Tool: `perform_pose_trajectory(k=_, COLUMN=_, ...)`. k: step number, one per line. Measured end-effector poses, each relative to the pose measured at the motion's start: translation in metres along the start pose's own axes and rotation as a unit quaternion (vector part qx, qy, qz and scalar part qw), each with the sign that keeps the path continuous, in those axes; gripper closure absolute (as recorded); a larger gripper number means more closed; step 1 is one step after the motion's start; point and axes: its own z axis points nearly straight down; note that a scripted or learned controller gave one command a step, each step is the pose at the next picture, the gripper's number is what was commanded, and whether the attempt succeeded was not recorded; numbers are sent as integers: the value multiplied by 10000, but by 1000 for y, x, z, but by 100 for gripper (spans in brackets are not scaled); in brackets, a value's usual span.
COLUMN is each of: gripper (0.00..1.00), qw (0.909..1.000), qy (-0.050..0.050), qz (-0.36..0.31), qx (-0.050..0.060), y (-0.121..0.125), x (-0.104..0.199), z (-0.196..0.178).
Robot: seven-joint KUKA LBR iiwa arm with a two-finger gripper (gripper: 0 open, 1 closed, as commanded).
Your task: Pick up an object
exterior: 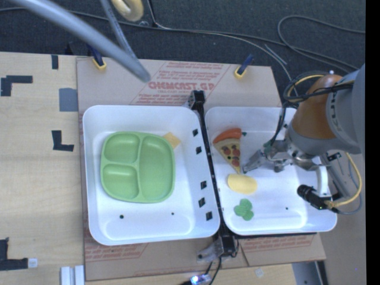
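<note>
Gripper (pixel 249 165) seen low in right bin (pixel 297 221), fingers spread, nothing between them. Tips placed just beside pizza slice (pixel 230 147), yellow piece (pixel 242 184) just below. Green piece (pixel 243 209) near front wall. Advised: one target chosen, fingers centred over it, descent kept vertical, neighbours not nudged, closure made before lift.
</note>
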Motion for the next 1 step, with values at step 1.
perform_pose_trajectory(k=1, gripper=100, qw=10000, qy=-12, qz=0, qx=-21, y=1, x=0, z=-12)
